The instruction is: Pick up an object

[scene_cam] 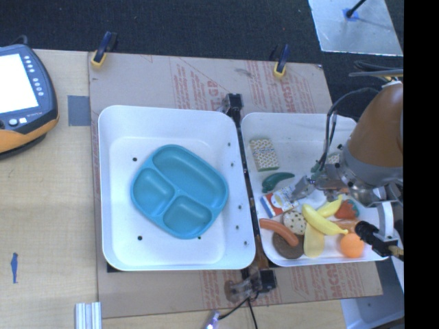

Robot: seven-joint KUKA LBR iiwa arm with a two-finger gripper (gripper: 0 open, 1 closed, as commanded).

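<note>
The right bin (302, 125) holds a heap of toy food: a yellow banana (322, 222), an orange ball (352, 246), a red sausage (278, 229), a brown round piece (287, 247), a dark green piece (276, 180) and a tan waffle-like block (264, 154). My gripper (302, 187) reaches in from the right, low over the middle of this bin, just above and left of the banana. Its metal fingers (296, 184) point left toward the green piece. Nothing shows between them.
The left bin (113, 184) holds a blue divided plate (180, 190). A black clamp (234, 104) sits at the far end of the wall between the bins. A teach pendant (20, 94) lies at the far left of the bench. The arm's orange band (381, 129) hangs over the right bin's right side.
</note>
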